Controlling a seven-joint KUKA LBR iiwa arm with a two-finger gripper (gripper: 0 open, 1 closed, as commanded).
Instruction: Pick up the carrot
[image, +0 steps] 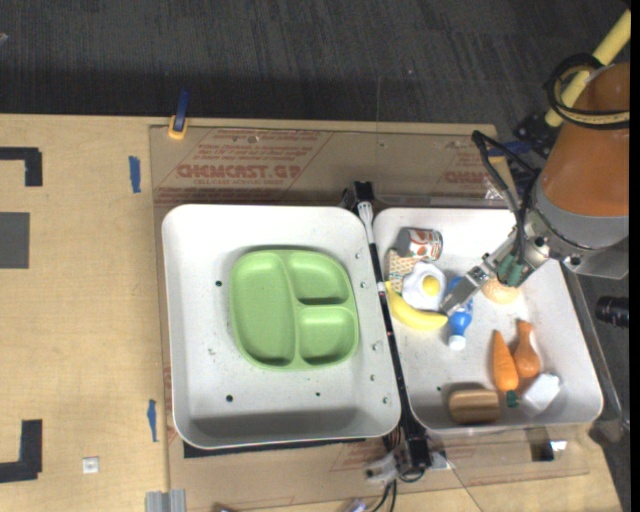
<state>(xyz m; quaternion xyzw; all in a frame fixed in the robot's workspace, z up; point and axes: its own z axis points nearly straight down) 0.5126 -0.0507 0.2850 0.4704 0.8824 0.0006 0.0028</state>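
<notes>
The carrot (504, 361) is seen lying in the right bin (585, 330), toward its front right, beside a brown bottle (526, 347). The pincer (497, 270) is held above the bin's middle, well apart from the carrot; its opening cannot be told.

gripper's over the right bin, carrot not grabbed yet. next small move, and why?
Probably shift the gripper toward the near side of the right bin, to above the carrot, before descending. It now hangs at the bin's far half, over a pale round item, with nothing seen held. The carrot lies nearer the front, beside an orange bottle-shaped item, so a centered approach looks safer.
</notes>
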